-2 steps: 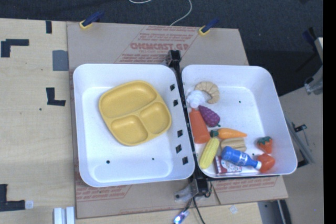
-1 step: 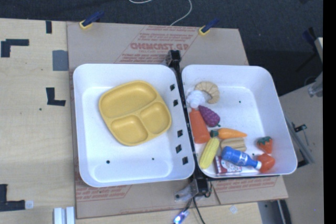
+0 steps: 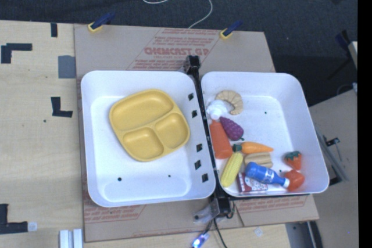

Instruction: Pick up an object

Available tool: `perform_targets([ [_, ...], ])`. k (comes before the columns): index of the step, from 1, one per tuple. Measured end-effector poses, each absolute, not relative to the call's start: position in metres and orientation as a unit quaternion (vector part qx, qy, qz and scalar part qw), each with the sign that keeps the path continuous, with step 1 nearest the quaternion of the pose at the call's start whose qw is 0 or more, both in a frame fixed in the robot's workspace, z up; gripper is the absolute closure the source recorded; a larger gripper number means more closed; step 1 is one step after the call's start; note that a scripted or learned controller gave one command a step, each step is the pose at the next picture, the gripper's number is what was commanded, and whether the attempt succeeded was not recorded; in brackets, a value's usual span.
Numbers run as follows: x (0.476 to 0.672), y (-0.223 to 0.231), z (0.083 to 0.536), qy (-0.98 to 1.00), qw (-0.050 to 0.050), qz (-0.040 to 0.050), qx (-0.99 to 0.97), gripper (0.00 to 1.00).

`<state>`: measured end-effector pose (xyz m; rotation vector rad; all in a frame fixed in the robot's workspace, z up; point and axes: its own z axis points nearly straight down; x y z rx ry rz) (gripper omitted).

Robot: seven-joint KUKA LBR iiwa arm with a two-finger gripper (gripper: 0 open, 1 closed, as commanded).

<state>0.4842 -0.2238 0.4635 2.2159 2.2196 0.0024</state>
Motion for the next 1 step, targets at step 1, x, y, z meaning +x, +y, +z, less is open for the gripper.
perform_targets([
  [1,0.4838,-0.2238,0.4401,0.707,0.0,-0.001,0.707,1.0],
])
